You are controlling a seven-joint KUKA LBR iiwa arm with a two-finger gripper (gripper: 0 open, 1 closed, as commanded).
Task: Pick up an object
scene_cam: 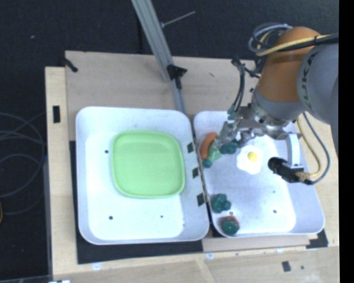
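Right bin [307, 214]: gripper [229, 135] low over upper-left part, finger state impossible to tell at this slant; orange carrot-like piece [208, 144] just left of it near the bin wall, teal bit [228, 149] right below the fingers, touching or not unclear. Fried egg toy [251, 158] just right of gripper. Teal lump [220, 203] and reddish-green piece [229, 223] near front-left corner, well apart from gripper. Left bin [94, 217]: 1 green plate [147, 164] flat at center
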